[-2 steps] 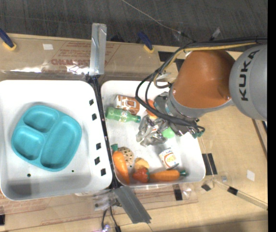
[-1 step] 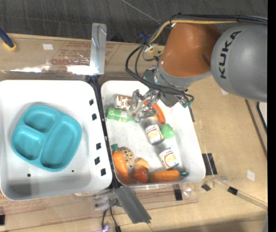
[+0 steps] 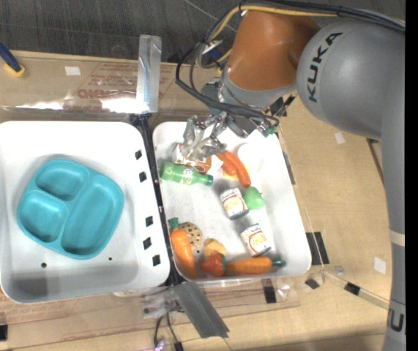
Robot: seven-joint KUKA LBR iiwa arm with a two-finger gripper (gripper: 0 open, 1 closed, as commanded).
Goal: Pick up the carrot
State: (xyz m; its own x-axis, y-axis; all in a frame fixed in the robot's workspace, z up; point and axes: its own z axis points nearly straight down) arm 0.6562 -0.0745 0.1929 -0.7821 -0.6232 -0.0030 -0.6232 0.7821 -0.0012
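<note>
Lying just right of the pincer (image 3: 198, 143) — the carrot (image 3: 235, 168), in the right bin (image 3: 290, 196).

Carrot (image 3: 249, 266): orange, long, tapered, with a green tip at its right end. Lies flat, nearly horizontal, along the near wall of the right bin (image 3: 296, 218), touching a red item at its left end.

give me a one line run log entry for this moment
gripper: low in right bin, far end | by: green bottle, carrot | carrot: not visibly held | teal tray: left bin
</note>
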